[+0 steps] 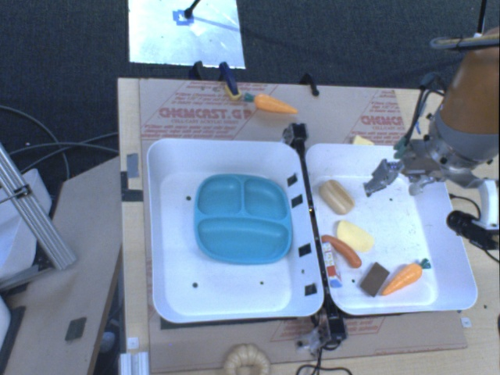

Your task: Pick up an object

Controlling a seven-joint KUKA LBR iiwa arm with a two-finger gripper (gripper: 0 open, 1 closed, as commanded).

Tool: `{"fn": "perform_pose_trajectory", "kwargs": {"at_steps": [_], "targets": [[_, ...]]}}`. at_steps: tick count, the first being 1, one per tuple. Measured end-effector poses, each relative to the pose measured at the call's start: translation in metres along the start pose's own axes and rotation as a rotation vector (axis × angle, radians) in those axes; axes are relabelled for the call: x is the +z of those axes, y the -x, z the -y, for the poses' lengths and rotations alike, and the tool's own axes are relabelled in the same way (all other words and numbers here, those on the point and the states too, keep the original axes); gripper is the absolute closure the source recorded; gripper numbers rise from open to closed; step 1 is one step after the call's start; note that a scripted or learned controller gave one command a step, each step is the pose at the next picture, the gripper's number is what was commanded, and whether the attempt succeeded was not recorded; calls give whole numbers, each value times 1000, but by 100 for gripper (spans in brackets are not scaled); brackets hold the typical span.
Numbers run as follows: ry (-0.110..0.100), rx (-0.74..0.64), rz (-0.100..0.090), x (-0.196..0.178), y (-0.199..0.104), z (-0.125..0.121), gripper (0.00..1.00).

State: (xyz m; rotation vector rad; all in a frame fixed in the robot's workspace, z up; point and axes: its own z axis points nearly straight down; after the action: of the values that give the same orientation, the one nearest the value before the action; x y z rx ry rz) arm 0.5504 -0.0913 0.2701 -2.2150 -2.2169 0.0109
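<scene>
My gripper hangs over the back half of the right bin, open, with nothing between its fingers. To its left, on the bin floor, lies a tan bread roll. Nearer the front are a yellow slice, a red sausage, a brown block and an orange carrot. A small red-and-white tube lies along the bin's left wall.
A blue divided plate sits in the left bin. A second carrot rests on the board behind the bins, and a yellow piece sits at the right bin's back rim. A tan ring is at the front edge.
</scene>
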Motion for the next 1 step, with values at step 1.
{"fn": "perform_pose_trajectory", "kwargs": {"at_steps": [1], "targets": [[12, -2, 1, -6, 0, -2, 0]]}}
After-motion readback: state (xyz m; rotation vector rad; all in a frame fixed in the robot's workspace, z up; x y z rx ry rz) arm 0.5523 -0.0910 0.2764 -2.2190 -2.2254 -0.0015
